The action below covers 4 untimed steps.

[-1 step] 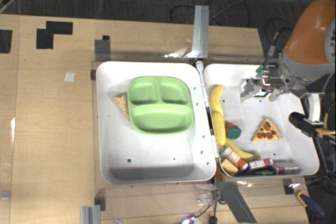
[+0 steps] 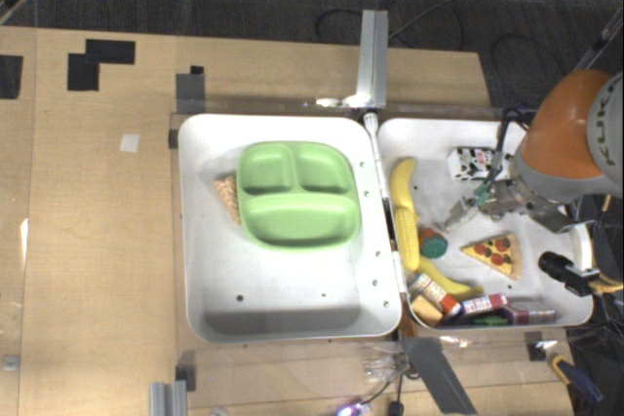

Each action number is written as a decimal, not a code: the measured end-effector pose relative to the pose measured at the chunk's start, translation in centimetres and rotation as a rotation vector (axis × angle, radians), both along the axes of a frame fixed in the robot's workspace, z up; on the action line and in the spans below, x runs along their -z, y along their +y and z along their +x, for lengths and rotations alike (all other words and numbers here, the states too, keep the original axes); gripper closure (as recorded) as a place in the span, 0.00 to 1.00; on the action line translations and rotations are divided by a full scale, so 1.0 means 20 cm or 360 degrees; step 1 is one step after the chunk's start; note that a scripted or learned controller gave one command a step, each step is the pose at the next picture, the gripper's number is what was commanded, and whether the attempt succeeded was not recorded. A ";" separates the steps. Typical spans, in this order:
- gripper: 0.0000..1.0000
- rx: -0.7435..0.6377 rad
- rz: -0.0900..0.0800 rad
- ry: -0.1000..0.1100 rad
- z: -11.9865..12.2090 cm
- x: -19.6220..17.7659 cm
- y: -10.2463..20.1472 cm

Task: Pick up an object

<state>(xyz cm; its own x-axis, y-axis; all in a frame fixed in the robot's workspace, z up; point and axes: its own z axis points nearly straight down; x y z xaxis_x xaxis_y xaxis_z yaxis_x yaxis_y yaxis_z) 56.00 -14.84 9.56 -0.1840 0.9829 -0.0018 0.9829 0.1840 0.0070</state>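
Observation:
The right bin (image 2: 441, 133) holds a long yellow banana (image 2: 406, 211) along its left wall, a second banana (image 2: 447, 282) lower down, and a small teal round piece (image 2: 433, 246). A toy pizza slice (image 2: 493, 253) lies right of centre, and a small white printed item (image 2: 472, 161) sits near the back. A tan block (image 2: 425, 308) and a red-and-dark tube (image 2: 492, 308) rest at the front wall. My gripper (image 2: 472, 206) hangs low over the bin's middle, just up and left of the pizza slice, with nothing visibly between its fingers.
The left bin (image 2: 214, 297) carries a green divided tray (image 2: 296, 192) with a tan textured item (image 2: 227, 198) poking out at its left side. A metal post (image 2: 372, 58) stands behind the bins' shared wall. The arm's orange band (image 2: 570, 127) looms over the right bin's back right corner.

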 end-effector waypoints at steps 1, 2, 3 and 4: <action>0.00 -0.0026 0.0003 0.0039 0.40 0.04 0.10; 0.00 -0.0059 -0.0006 -0.0009 0.20 0.03 -0.15; 0.00 -0.0063 0.0011 0.0061 0.43 0.04 -0.15; 0.00 0.0098 0.0001 0.0004 0.39 -0.03 -0.09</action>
<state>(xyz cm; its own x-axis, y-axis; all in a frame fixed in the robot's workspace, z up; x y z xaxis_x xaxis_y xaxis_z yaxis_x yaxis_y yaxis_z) 63.84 -16.61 10.09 -0.1232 0.9924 -0.0008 0.9924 0.1232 0.0045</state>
